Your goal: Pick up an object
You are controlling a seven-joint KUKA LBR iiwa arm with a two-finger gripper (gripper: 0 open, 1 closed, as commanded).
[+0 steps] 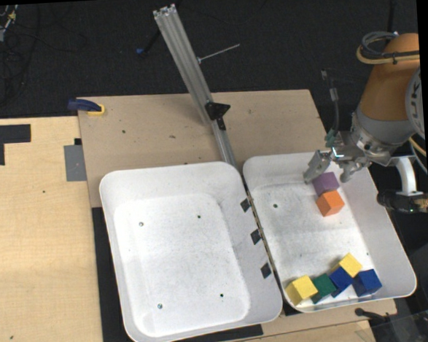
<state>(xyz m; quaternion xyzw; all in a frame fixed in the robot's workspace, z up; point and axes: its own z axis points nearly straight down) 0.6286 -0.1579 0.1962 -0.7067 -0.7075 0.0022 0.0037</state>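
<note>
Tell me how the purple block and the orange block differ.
The purple block sits right under the end effector, between its fingers; the orange block lies just below it in the view, free of them. Purple is partly hidden, orange shows fully. Both are small cubes in the right bin.

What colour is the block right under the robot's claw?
Purple block, seen in the camera view.

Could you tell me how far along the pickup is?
Done: the gripper has reached the right bin and sits over the purple block, beside the orange block. In hand: nothing clearly gripped. Left: closing on a block and lifting it.
</note>
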